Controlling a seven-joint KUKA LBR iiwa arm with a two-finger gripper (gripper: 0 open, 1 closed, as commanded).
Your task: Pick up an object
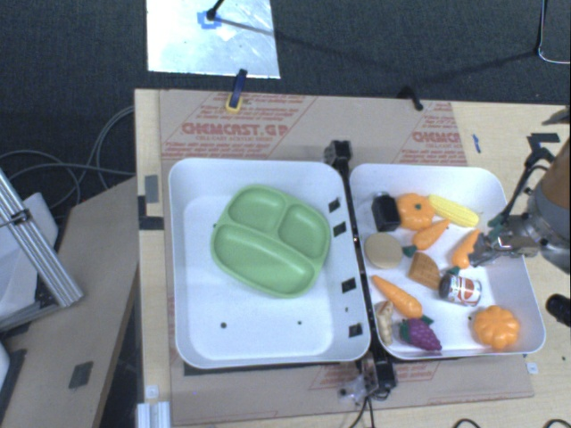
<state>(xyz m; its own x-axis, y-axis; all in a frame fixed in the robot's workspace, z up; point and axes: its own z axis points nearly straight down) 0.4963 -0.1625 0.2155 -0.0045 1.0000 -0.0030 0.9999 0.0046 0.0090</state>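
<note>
A brown bench top point(294, 119) is seen under two shallow white bins set side by side. The left bin point(192, 328) is placed well to the left of the gripper point(489, 248), and a green divided plate point(270, 238) is held in it, tilted slightly across the bin floor. The right bin point(526, 279) is the one over which the gripper is positioned, near its right wall; the grey arm point(546, 212) is seen reaching in from the right edge.

The gripper's tips are found low over the bin, just beside an orange carrot piece point(463, 248) on their left and just above a small can with a red label point(462, 288). Whether anything is pinched between the tips cannot be told; their state is too small and dark to be read.

The remaining items are spread to the left of and below the gripper. An orange pumpkin point(495, 325) is lying below it, near the bin's front right corner. A second orange pumpkin point(415, 210) and a yellow corn cob point(453, 210) are placed up and to the left, with a black block point(385, 212) beyond them. A tan round disc point(385, 251) is set well to the left, a brown wedge point(426, 270) nearer. A long carrot point(398, 297) and purple grapes point(419, 333) are found down and to the left.
</note>
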